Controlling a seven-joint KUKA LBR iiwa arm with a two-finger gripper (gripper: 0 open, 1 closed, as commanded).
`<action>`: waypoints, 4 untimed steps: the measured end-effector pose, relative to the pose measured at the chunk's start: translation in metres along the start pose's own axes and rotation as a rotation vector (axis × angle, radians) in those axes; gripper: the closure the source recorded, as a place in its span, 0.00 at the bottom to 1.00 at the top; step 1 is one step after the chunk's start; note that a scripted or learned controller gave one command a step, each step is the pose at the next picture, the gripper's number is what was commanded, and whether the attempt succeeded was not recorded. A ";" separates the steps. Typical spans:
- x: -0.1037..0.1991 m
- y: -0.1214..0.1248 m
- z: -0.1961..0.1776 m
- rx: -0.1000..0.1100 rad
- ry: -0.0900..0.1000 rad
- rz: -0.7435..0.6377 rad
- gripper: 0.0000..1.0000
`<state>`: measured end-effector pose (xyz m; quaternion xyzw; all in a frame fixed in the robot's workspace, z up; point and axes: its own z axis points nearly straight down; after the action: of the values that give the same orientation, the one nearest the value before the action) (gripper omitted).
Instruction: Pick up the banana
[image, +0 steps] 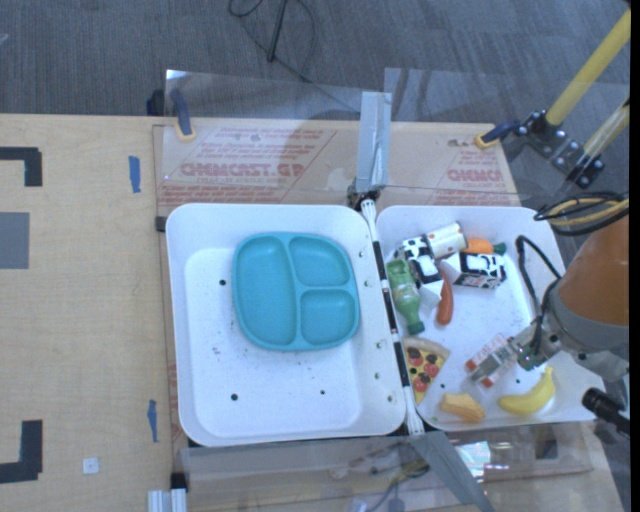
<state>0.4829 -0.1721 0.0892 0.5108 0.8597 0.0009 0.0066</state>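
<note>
The yellow banana (530, 395) lies in the right bin (500, 222), near its front right corner. My gripper (523, 352) hangs just behind the banana's upper end, at the tip of the grey arm with its orange band (600, 275). Nothing is visibly held between its tips. A small red and white object (487, 360) lies right beside the gripper on its left.
The right bin also holds a green bottle (405, 295), a pizza slice (425, 362), an orange-tan piece (462, 406), a red stick (445, 300) and black and white toys (480, 268). A teal divided plate (297, 290) sits in the left bin (200, 330).
</note>
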 end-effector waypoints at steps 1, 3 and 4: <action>0.028 0.013 -0.057 0.004 0.008 -0.181 0.00; -0.045 -0.025 0.001 0.002 0.006 -0.344 0.00; -0.049 -0.022 -0.012 -0.008 -0.012 -0.341 1.00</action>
<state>0.4868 -0.2258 0.1016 0.3573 0.9339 -0.0001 0.0138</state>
